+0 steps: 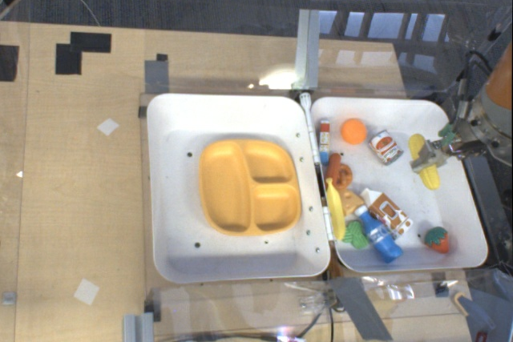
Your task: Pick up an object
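1. Gripper (pixel 430 158): low over the right bin's (pixel 457 252) far right side, above a yellow toy (pixel 431 177); finger spread and any hold cannot be told.
2. Arm (pixel 495 92): cut off at the right edge.
3. Right bin: orange ball (pixel 353 130), small can (pixel 385 147), blue bottle (pixel 380 239), strawberry (pixel 437 239), banana (pixel 335 211), carton (pixel 389 212).
4. Left bin (pixel 172 172): one yellow divided tray (pixel 249 186).

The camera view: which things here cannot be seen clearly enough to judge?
- Pincer: too small and blurred, over the yellow object in the right bin; contact cannot be told.
- Yellow object: partly covered by the pincer, so its kind is unclear.
- Arm: cut off by the right edge.
- Items along the right bin's left wall: crowded and overlapping, their edges are hard to separate.
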### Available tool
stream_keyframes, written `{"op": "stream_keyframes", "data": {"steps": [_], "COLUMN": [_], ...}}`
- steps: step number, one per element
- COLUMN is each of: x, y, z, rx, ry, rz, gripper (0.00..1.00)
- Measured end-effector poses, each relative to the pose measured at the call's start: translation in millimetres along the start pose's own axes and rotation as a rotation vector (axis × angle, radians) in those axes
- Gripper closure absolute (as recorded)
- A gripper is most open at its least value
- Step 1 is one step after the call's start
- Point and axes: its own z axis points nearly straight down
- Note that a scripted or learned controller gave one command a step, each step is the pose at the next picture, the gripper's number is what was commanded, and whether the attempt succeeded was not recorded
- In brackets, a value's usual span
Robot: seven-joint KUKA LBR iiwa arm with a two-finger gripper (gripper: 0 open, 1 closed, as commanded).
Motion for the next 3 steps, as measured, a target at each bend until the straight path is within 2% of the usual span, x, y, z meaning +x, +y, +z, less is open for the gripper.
{"op": "stream_keyframes", "data": {"steps": [1,2,3], "x": [-50.0,-39.3,-6.4], "y": [-32.7,-45.6,37.2], "z": [36.4,100.0,16.1], "rx": [0.003,0.005,-0.008], "ry": [0.001,0.004,0.001], "rz": [0.046,0.116,0.173], "gripper": [1.00,1.00,1.00]}}
